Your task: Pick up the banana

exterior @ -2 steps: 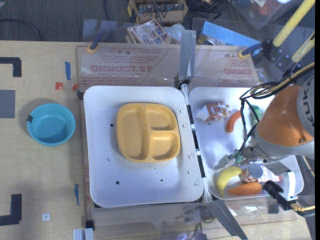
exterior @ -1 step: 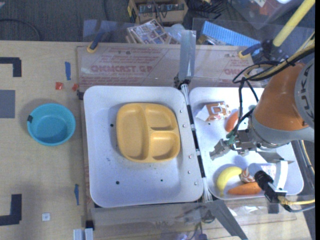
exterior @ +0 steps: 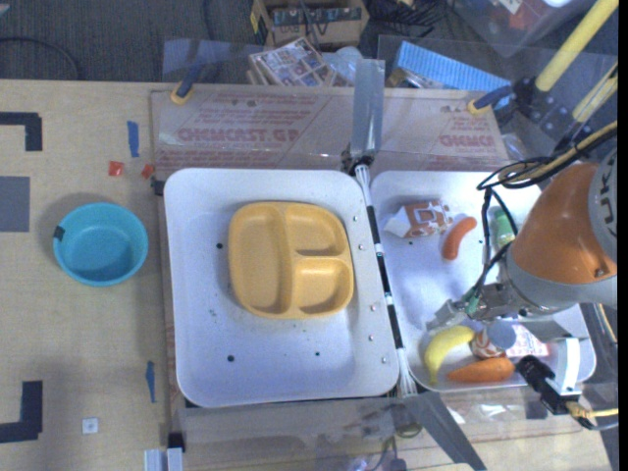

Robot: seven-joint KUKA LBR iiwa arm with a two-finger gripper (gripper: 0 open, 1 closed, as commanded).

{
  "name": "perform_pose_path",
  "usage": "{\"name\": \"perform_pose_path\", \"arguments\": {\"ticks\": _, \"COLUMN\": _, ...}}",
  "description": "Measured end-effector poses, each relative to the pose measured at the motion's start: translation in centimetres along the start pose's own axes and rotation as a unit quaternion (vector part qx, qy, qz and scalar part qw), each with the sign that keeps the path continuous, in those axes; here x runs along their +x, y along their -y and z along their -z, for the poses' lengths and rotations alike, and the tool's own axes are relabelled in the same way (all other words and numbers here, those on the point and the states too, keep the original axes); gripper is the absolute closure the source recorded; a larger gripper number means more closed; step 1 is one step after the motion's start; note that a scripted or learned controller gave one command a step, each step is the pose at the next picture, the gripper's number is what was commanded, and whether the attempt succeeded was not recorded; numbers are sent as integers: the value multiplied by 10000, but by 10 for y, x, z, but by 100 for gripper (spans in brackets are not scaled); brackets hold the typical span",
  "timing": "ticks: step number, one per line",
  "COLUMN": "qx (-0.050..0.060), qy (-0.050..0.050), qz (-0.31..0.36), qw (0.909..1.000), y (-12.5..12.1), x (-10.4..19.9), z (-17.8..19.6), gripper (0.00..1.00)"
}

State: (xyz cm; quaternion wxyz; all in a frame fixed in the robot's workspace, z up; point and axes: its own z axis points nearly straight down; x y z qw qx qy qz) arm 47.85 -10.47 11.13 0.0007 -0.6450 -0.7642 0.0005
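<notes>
You'll find the banana [exterior: 446, 346] at the lower right of the frame, in the right bin [exterior: 417, 287], touching a carrot [exterior: 481, 370]. The gripper [exterior: 469, 309] hangs just above it; its state I cannot tell.

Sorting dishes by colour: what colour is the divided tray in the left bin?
Yellow tray, in the camera view.

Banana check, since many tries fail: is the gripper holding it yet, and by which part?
Cannot be told. The gripper sits just above the banana in the right bin, but the wrist hides whether anything is between its fingers.
</notes>
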Motion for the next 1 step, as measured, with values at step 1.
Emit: {"name": "perform_pose_path", "arguments": {"ticks": 1, "qx": -14, "qy": 9, "qz": -192, "qw": 9998, "y": -1, "x": 0, "z": 120, "gripper": 0}}
